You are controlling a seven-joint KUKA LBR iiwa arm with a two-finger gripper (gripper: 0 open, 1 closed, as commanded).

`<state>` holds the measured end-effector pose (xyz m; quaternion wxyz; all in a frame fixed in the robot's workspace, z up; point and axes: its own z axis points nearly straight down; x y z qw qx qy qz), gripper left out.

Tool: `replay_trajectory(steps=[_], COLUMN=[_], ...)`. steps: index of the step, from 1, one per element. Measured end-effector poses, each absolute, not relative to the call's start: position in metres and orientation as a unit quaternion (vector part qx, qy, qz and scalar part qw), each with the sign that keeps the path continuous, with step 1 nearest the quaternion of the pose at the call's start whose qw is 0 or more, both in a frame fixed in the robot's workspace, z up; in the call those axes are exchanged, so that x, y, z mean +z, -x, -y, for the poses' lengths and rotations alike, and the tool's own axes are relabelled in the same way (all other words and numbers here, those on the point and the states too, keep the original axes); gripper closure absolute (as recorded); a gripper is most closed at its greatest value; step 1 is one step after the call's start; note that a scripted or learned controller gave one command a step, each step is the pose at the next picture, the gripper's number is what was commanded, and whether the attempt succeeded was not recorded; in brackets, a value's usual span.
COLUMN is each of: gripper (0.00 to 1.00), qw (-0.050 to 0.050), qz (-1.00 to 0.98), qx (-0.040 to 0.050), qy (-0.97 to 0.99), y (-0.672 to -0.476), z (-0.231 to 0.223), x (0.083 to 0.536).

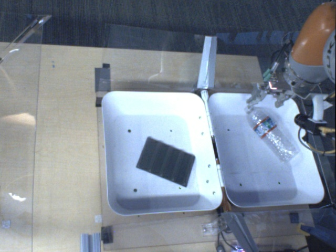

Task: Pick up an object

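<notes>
Two white bins sit on a pale wood surface; a dark grey ribbed pad, a clear crinkled bottle with a colourful label.

Your arm reaches in from the right edge, its orange band high and its grey wrist angled down and leftward. Your gripper hangs at the end, its metal fingers pointing down.

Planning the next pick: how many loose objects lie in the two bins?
2: a dark ribbed rectangular pad in the left white bin, a clear plastic bottle in the right white bin.
</notes>
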<state>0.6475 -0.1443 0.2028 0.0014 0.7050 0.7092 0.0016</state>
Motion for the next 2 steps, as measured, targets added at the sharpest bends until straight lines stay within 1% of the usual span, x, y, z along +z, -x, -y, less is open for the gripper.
replay_trajectory(steps=[1,2], gripper=[0.0,0.0], qw=[0.004,0.003], qz=[-0.697,-0.741], qx=[0.0026,0.0025], qy=[-0.717,-0.672], y=[-0.65,-0.632], z=[0.186,0.157], x=[0.088,0.088])
